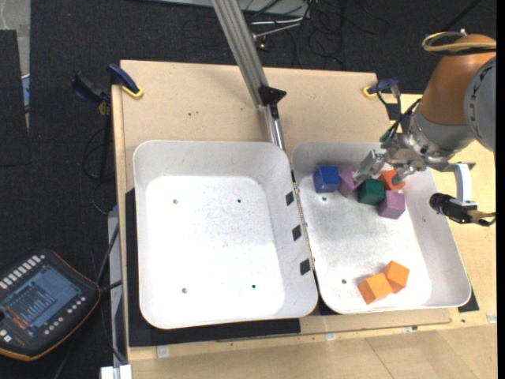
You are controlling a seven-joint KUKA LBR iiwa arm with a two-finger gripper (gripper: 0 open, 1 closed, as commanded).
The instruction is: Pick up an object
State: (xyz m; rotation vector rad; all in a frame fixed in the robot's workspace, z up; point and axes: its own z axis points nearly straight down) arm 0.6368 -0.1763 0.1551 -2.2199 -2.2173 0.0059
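Observation:
The right bin (442, 247) holds a cluster of small blocks at its far end: a blue block (326, 178), a purple block (348, 181), a green block (370, 193), another purple block (392, 204) and a red-orange block (392, 181). My gripper (384, 171) is right over this cluster, open, its fingers spread to either side of the green and red-orange blocks. Nothing is lifted between the fingers. The wrist hides part of the red-orange block.
Two orange blocks (375, 288) (397, 275) lie near the right bin's front edge. The left bin (150, 212) sits beside it, with a metal pole (245, 46) slanting down to the divide between the bins. Clamps (126, 81) (383, 88) grip the bench's far corners.

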